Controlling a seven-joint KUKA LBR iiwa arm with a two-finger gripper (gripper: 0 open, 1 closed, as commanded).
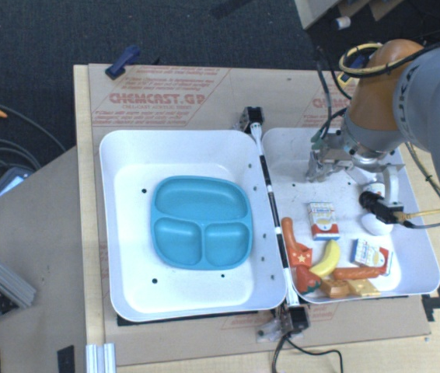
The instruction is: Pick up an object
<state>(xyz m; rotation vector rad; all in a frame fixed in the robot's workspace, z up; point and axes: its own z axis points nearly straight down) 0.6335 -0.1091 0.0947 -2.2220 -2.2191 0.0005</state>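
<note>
My gripper (327,166) hangs over the far part of the right bin (422,243), its fingers open above bare white floor with nothing between them. Closer to the front of that bin lie a small red-and-white carton (323,219), a yellow banana (327,259), a red pepper (294,249), a second small carton (371,253), a sausage (356,273), some tan food pieces (352,287) and a white egg (375,224). The nearest of them, the red-and-white carton, sits a little in front of the gripper.
The left bin (119,208) holds a blue divided plate (201,221). A ridge with black clips (265,179) separates the two bins. The grey and orange arm (395,84) reaches in from the upper right.
</note>
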